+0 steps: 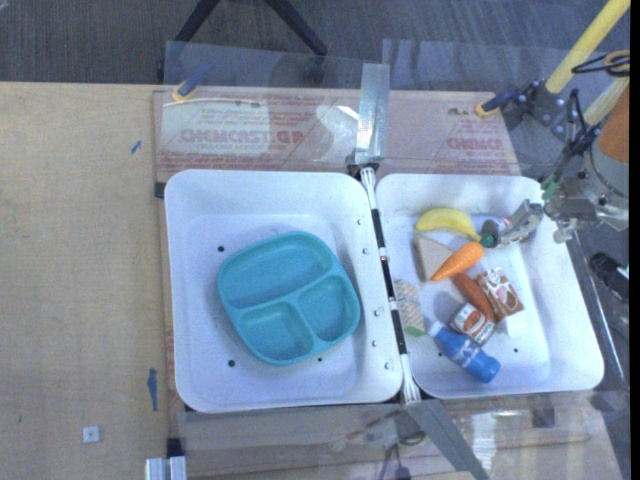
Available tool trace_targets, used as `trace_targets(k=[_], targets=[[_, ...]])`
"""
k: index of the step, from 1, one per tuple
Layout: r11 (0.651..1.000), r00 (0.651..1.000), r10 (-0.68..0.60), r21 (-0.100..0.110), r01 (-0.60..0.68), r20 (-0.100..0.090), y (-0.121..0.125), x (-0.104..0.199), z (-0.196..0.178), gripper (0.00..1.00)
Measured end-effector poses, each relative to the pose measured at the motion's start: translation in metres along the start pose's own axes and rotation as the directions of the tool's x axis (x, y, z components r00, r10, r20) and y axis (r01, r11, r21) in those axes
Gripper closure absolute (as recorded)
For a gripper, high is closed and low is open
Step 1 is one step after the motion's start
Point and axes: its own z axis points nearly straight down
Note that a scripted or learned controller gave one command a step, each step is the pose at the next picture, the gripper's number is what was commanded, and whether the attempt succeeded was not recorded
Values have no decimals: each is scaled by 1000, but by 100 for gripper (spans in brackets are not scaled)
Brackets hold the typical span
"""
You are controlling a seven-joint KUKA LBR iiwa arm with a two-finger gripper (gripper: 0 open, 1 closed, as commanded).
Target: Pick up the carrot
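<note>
You are looking down on the approach step: the carrot is lying unheld in the right bin, toward its far-left corner beside a banana. The gripper is hovering near the bin's far-right edge, wrist low; its jaws' spread is unclear. Next, it needs shifting left and descending.

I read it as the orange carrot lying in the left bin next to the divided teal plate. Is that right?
Not quite. The camera view shows the orange carrot in the right white bin, between the yellow banana and the blue bottle. The divided teal plate is in the left white bin.
</note>
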Motion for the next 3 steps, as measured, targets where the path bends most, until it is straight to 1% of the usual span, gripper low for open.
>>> trace_targets(k=[1, 2, 3], targets=[[997, 997, 76, -13, -76, -9, 45, -10, 90, 0], [997, 997, 71, -15, -71, -6, 47, -8, 79, 100], [969, 969, -245, -5, 245, 4, 77, 31, 9, 100]])
